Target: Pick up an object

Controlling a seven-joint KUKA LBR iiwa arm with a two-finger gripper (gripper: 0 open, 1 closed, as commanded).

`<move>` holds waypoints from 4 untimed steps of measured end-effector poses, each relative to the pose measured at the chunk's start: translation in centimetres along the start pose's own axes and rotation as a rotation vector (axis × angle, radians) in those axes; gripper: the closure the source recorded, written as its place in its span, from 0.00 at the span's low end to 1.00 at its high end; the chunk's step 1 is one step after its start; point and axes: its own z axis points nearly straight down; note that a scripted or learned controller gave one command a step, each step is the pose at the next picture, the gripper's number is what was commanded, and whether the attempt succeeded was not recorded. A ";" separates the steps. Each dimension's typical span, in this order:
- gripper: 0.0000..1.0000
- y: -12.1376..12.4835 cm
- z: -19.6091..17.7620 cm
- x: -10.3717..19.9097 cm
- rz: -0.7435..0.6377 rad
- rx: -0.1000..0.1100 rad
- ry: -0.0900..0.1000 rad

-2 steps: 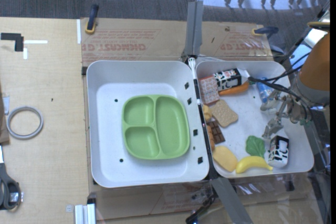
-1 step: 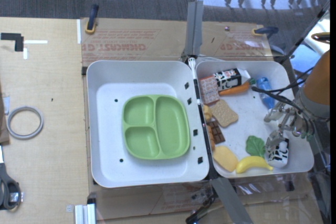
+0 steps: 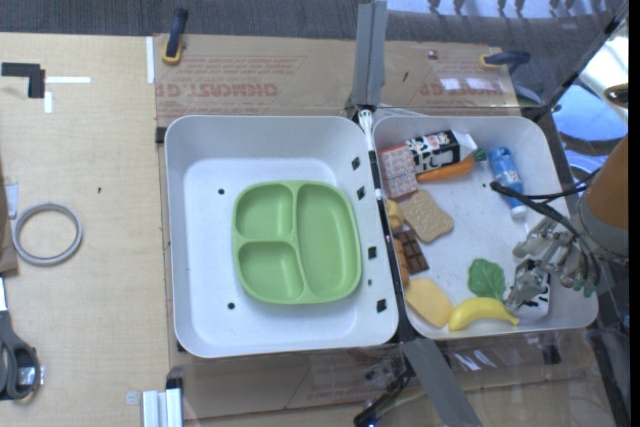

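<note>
The arm entered from the right edge of the camera view, its orange band partly visible there, and the wrist angled down and to the left into the near right corner of the right bin (image 3: 560, 150). The gripper (image 3: 527, 287) was low over the bin floor beside a small black-and-white object (image 3: 537, 303), whose identity could not be determined; whether that object lay between the fingers could not be determined either, and the tool's state could not be read from this view. Black cables ran from the wrist across the right rim of the bin. Just left of the gripper lay a banana (image 3: 482, 315), with a green leaf-shaped item (image 3: 487, 275) immediately behind it. A yellow block (image 3: 426, 301) sat to the left of the banana, near the bin's near left corner. Farther back, a slice of bread (image 3: 428, 215) lay near the left wall, with a brown chocolate-like bar (image 3: 409, 251) in front of it. At the far side were a black-and-white carton (image 3: 435, 151), an orange carrot (image 3: 445, 171) touching it, a red wafer-like packet (image 3: 398, 172), and a blue bottle (image 3: 503, 167) toward the right. The left bin (image 3: 190, 215) held a green divided plate (image 3: 297, 242), lying flat near its centre. A roll of grey tape (image 3: 45, 233) rested on the bench, well to the left of both bins.
</note>
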 end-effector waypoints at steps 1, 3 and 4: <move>0.00 2.6 -0.1 -5.1 -0.152 0.000 -0.002; 0.00 1.5 0.0 -3.0 -0.063 0.001 -0.001; 0.00 0.0 0.0 0.0 0.073 0.000 0.001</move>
